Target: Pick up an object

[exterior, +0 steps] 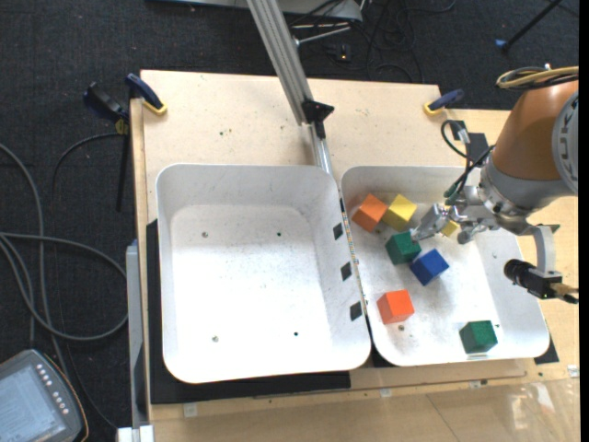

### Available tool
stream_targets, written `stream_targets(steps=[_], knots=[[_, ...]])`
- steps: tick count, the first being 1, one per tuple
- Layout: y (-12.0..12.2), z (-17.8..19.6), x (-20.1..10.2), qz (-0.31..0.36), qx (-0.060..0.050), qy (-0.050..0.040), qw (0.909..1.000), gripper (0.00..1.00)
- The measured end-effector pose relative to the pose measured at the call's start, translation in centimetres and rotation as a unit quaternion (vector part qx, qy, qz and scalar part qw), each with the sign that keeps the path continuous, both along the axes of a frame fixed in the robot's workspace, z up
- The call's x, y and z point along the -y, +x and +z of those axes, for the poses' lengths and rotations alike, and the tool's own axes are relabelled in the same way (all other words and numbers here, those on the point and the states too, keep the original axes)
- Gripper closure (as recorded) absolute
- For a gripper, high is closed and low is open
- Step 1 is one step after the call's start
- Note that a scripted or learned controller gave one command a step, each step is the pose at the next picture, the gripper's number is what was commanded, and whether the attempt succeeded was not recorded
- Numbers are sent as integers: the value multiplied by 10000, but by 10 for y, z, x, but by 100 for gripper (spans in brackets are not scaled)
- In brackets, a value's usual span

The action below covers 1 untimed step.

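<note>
Hand [440,226] low in right bin [515,339], grip state you cannot tell | cubes: yellow [401,212], orange [370,213], green [402,247], blue [429,266] crowded beside it | risk: you nudge neighbours, miss the pick

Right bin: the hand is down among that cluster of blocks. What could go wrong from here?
1. The hand sits amid a tight group: the yellow block, upper green block and blue block. Closing may catch an edge or two blocks at once.
2. It could nudge the neighbours, including the orange block, and spoil the grasp.
3. The group lies near the right bin's left wall, which limits room on that side.
</note>
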State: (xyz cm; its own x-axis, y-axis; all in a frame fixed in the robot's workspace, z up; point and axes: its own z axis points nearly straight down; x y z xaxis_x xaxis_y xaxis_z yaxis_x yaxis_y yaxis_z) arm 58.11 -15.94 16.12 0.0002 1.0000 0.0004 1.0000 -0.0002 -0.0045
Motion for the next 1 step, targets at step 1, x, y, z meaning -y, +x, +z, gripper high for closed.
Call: stream_targets(steps=[1], knots=[[9, -39, -2, 4, 102, -21, 9999, 0]])
